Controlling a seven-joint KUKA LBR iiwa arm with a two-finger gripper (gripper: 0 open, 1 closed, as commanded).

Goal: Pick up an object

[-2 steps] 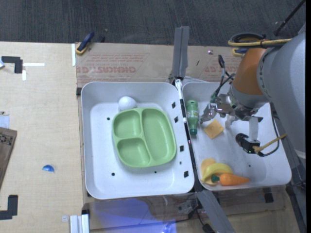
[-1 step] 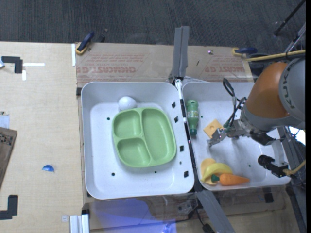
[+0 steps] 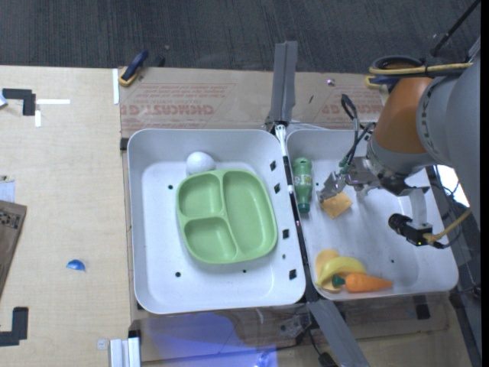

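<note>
The pincer (image 3: 337,187) is down in the right bin (image 3: 428,277), right of centre in the frame, tips touching a yellow-orange wedge (image 3: 337,205); whether they are spread or pinching it cannot be told. No lift is evident, so by the look of it the pick is unfinished. Just left lies a green bottle (image 3: 303,182); a banana (image 3: 338,266) and carrot (image 3: 367,283) wait lower down.

R bin (image 3: 428,281): bottle (image 3: 303,183) hugs L wall, cheese wedge (image 3: 337,205) just beside, banana (image 3: 338,267) + carrot (image 3: 367,284) crowd near corner; mid floor open. L bin (image 3: 153,281): tray (image 3: 226,215) fills centre, ball (image 3: 200,161) touching its far edge.
</note>
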